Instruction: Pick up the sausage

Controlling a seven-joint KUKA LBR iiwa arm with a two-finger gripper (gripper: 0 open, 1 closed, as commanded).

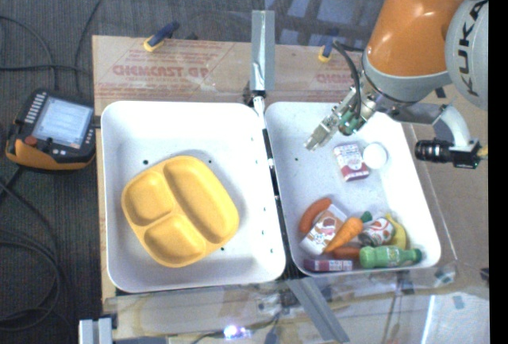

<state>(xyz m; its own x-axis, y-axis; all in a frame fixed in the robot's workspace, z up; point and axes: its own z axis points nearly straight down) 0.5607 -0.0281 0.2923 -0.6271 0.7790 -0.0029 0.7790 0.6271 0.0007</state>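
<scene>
The sausage (315, 213), a short red-orange link, lies in the right bin (294, 136) near its front left, touching a small red-and-white carton (323, 234). My gripper (317, 137) hangs over the back of the right bin, pointing down and to the left. It is well behind the sausage. Its fingers (311, 143) look open, with nothing between them.
Beside the sausage lie a carrot (344, 233), a green bottle (387, 257), a banana (399, 235) and a small jar (379, 229). A red-and-white pack (350, 160) and a white round lid (375, 155) sit near the gripper. A yellow divided plate (180, 209) is in the left bin (119, 128).
</scene>
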